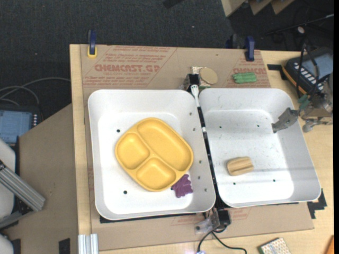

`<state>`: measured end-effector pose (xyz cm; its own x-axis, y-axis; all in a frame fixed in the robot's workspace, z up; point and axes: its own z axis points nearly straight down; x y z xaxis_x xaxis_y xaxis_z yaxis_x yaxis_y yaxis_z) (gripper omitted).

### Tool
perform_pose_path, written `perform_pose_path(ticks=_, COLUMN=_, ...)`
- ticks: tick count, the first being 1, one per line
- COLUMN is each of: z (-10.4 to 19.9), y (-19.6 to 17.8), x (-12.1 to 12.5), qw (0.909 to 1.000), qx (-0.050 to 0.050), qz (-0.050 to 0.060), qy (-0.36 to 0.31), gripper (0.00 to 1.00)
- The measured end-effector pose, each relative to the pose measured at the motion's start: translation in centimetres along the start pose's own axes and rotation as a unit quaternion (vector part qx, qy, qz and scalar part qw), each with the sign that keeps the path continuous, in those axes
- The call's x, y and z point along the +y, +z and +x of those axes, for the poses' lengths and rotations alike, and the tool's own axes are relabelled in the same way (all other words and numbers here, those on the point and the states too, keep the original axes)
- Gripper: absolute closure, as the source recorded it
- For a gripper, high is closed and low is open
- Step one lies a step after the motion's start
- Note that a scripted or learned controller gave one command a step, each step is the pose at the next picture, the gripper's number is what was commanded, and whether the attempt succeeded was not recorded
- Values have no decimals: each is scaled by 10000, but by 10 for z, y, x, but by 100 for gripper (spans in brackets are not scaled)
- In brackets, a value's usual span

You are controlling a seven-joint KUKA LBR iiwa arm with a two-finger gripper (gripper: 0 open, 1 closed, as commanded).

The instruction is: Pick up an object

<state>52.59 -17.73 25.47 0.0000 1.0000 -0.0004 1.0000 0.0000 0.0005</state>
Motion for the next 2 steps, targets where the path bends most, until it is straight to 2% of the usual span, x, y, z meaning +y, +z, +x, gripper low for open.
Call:
perform_pose_path(ticks=1, z=45, y=175, x=-38, qw=10000, qx=17, qz=8, qy=2, gripper=0)
perform_pose_path(ticks=2, z=42, y=157, x=-35, qw=10000, qx=-7, qz=-51, qy=4, gripper=100)
